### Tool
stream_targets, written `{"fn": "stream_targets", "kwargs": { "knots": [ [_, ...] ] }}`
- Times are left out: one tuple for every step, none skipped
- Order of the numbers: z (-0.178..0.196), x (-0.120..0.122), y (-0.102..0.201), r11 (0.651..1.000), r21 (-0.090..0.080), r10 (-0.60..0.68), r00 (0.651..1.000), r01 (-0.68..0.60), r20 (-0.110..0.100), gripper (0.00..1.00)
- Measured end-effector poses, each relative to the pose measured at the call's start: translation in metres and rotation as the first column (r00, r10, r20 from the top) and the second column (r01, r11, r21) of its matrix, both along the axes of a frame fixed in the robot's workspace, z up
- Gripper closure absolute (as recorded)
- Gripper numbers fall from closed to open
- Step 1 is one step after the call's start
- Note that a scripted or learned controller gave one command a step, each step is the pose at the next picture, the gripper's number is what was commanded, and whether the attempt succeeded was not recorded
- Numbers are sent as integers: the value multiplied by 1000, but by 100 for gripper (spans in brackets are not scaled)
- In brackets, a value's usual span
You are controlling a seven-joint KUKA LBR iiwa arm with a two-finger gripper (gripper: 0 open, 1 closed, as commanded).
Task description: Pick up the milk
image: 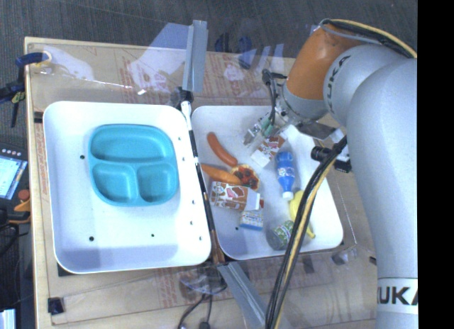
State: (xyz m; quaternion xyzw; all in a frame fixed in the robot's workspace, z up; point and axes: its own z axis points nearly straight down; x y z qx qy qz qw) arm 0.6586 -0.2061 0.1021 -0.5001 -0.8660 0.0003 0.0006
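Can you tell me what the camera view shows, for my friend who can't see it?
A big grey robot arm reaches from the right into the right white bin, its tool low over toy food: a hot dog, a blue bottle and a small milk carton. The left white bin holds a blue tray.

both bins are plain white: the left bin (64,179) and the right bin (330,221). the divided tray (135,163) is a flat turquoise blue. the sausage (222,149) is reddish orange. the bottle (286,169) is blue with a white cap and a pale mark on its label. the milk carton (228,195) is brown and white with red print. the arm (383,122) is grey with an orange band. the bench (106,79) is tan with faint red print.
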Motion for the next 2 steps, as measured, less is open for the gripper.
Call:
{"fn": "stream_targets", "kwargs": {
  "knots": [
    [0, 0, 0, 1000, 0, 0, 1000, 0, 0, 0],
    [0, 0, 0, 1000, 0, 0, 1000, 0, 0, 0]
  ]
}}
